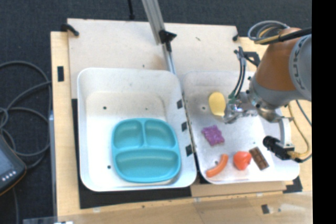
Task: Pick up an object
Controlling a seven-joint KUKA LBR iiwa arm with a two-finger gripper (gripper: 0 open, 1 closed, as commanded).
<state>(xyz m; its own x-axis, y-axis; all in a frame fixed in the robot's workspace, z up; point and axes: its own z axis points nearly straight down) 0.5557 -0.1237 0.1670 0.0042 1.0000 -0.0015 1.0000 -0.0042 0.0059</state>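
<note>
Five small things are lying in the right bin (195,86): a yellow lump (217,103) at its far side, a purple piece (213,135), an orange carrot shape (217,164), a red-orange piece (241,160) and a brown block (259,158) nearer. I am hovering my gripper (231,114) just right of the yellow lump; I cannot tell its opening. A teal divided plate (145,150) is sitting in the left bin (94,92) on the pale wooden bench (110,39).

Grey arm (281,81) with a broad orange band, looped cables, silvery metal wrist fittings.
</note>
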